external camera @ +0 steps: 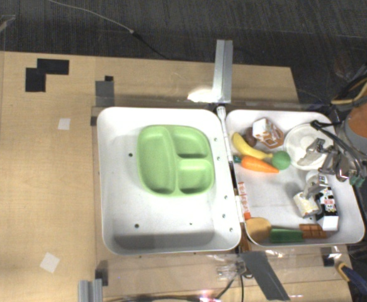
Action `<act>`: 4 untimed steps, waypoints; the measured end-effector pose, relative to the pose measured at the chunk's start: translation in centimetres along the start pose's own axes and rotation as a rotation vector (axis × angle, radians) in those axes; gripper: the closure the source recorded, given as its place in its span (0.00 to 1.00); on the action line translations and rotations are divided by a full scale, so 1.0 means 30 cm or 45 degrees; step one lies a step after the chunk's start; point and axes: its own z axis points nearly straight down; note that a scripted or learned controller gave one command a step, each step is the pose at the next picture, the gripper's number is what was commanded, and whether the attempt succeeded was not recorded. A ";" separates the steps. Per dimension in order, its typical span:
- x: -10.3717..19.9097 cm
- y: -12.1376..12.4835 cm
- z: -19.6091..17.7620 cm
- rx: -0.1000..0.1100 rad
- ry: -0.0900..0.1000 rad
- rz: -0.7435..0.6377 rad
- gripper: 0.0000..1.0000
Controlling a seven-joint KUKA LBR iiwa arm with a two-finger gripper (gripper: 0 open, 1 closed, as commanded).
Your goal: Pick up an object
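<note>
Wooden bench (pixel 38 187) carries two white bins side by side. Left bin (pixel 117 187) holds a green divided plate (pixel 174 159), upside up, near its centre. Right bin (pixel 353 225) holds the candidates for picking: a banana (pixel 246 146) and a carrot (pixel 259 165) lying just beside each other at the left wall, a brown packet (pixel 266 133) above them, a white bowl (pixel 301 142), a green ball (pixel 282 160), and along the near wall a bun (pixel 258 226), a green cucumber (pixel 286 235) and a brown bar (pixel 313 231).

I see the gripper (pixel 314 190) low over the right side of that bin, beside the bowl, with a small black-and-white block (pixel 328 209) close under it. Metal parts and toys overlap there, so I cannot tell how its fingers stand or whether anything is between them.

My judgement: the approach is under way, nothing confirmed grasped. To do it well I would centre over one isolated item, probably the block, keep clear of the bowl rim and bin wall, descend straight, close, then lift slowly and check.
</note>
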 end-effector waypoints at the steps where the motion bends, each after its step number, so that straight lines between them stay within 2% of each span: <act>1: -0.027 -0.061 0.195 0.002 -0.019 -0.077 0.00; 2: -0.310 0.090 0.230 0.007 0.037 -0.309 0.00; 3: -0.270 0.218 0.228 0.014 0.005 -0.486 0.00; 4: -0.119 0.345 0.225 0.001 -0.019 -0.429 0.00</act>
